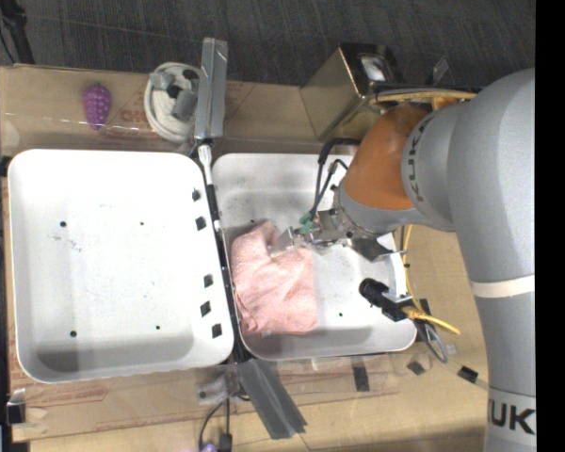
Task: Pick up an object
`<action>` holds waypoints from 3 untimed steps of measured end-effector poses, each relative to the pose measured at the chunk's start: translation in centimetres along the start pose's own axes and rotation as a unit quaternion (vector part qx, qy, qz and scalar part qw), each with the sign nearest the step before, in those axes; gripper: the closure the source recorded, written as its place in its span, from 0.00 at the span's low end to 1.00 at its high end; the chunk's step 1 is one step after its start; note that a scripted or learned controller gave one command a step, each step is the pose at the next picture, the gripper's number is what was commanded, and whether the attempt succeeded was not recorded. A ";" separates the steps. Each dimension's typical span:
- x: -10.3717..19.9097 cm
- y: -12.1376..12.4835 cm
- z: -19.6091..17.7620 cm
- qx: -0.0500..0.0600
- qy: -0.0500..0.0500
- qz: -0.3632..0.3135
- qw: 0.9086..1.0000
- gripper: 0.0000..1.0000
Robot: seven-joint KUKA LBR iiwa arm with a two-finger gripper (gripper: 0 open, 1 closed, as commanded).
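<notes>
A pink crumpled cloth (274,282) lies in the right bin (264,177), against its left wall and stretching toward the front. My gripper (297,235) hangs low over the cloth's upper right corner, reaching in from the right under the grey arm with the orange band. The fingertips sit at the cloth's edge, too small and cluttered to read. Whether they touch the cloth I cannot tell.
The left bin (104,252) sits beside the right one, with a divider rail with black clips (207,252) between them. Behind the bins lie a purple object (97,104), a white coil (174,97) and a brown box (353,88).
</notes>
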State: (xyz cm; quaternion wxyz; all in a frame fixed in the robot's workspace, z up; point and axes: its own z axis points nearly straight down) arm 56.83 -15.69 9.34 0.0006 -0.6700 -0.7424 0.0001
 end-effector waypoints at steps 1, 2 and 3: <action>4.5 2.0 0.0 -0.001 -0.001 -0.100 0.995 0.00; 4.5 2.1 -1.0 -0.001 -0.001 -0.101 0.995 1.00; 13.5 6.5 -9.9 0.000 0.000 -0.114 0.994 1.00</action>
